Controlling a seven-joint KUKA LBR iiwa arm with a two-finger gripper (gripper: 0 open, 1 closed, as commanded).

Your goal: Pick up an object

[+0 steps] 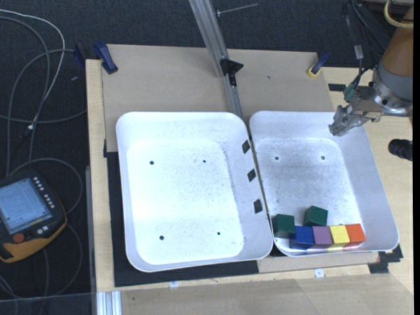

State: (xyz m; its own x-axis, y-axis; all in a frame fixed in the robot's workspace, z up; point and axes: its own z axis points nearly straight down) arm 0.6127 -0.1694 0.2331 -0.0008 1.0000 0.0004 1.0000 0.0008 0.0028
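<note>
The gripper [341, 122] hangs at the far right corner of the right bin [367, 169], over its rim, and nothing sits between its fingertips; at this size I cannot tell whether it is spread or pressed together. Above it the grey wrist rises into the orange band of the arm [397, 61], which is cut off by the frame's edge.

The objects to pick lie well apart from it, along the near wall of the same bin: a dark green cube [284, 224], a second green cube [315, 214], then a row of blue cube [304, 235], purple cube [322, 235], yellow cube [338, 233] and orange cube [355, 232], touching one another.

That packing is the risk. A descent onto the row would likely land a finger on a neighbour rather than beside the target, and the bin's curved wall just behind leaves little room on that side. The lone green cube looks the safest choice.

The left bin [131, 176] sits beside it on the surface [164, 77]. The blue cube's near face is hidden behind the rim.
</note>
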